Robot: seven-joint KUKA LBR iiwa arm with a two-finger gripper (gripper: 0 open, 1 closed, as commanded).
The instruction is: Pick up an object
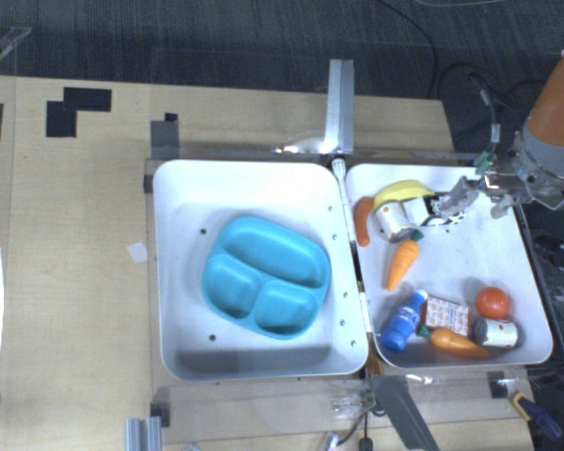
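Along the lower edge of the right bin point(536, 280), one blue bottle point(403, 319), one small box point(446, 315), one can point(496, 333) and one tomato point(493, 301) are lying. Two carrots point(401, 261) are sitting among them. Higher up, one banana point(401, 193) is resting beside the gripper point(442, 210); I cannot tell its opening. One blue tray point(265, 275) is occupying the left bin point(179, 252).

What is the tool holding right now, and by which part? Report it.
Cannot be told. The tool sits low in the right bin beside the banana and a small can, its tip too blurred.
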